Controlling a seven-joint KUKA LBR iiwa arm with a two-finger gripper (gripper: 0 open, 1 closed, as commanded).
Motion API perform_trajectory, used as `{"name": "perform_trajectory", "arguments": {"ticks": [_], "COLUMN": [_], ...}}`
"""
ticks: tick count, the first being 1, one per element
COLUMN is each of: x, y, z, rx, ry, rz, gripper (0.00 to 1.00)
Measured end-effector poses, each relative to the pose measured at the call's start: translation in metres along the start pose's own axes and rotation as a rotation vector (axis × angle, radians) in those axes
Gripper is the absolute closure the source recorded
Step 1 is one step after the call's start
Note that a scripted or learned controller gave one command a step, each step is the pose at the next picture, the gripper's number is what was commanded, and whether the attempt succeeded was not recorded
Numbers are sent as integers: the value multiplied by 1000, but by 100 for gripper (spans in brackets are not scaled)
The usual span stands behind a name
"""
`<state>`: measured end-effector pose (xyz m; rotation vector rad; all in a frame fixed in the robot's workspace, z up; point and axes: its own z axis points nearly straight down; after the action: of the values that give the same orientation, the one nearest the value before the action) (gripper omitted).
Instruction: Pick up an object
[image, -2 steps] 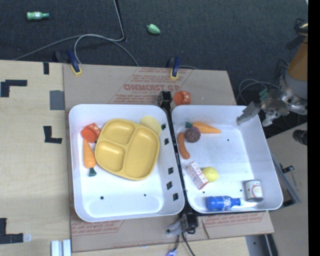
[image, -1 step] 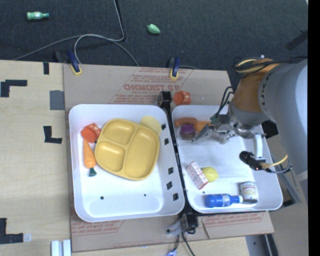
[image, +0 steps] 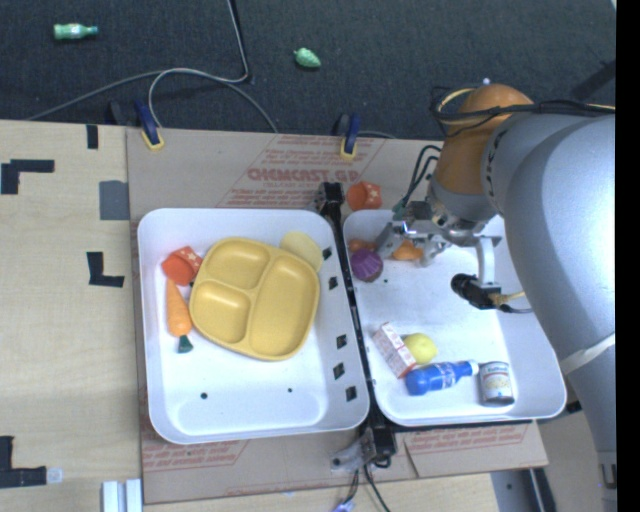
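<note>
In the left bin (image: 160, 330), a yellow divided plate (image: 255, 297) is seen near the far edge, flanked on its left by a red pepper (image: 181, 265) and a carrot (image: 178, 310), with a pale yellow piece (image: 301, 247) tucked at its far right. In the right bin (image: 530, 350), a purple onion (image: 366, 265) is set by the far-left corner, just beside the gripper (image: 412, 238), which is lowered over an orange object (image: 408, 252); how far it is open cannot be told. Toward the near edge, a small carton (image: 393, 349), a lemon (image: 421, 348), a blue bottle (image: 438, 377) and a tin can (image: 495, 383) are gathered.
</note>
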<state>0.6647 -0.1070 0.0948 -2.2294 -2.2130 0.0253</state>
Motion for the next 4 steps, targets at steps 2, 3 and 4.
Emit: {"name": "perform_trajectory", "arguments": {"ticks": [2, 3, 4], "x": [-66, -37, -37], "y": [2, 5, 5], "z": [4, 9, -1], "rx": [-10, -13, -14], "ry": [10, 10, 7], "rz": [-9, -9, -11], "gripper": [0, 0, 100]}}
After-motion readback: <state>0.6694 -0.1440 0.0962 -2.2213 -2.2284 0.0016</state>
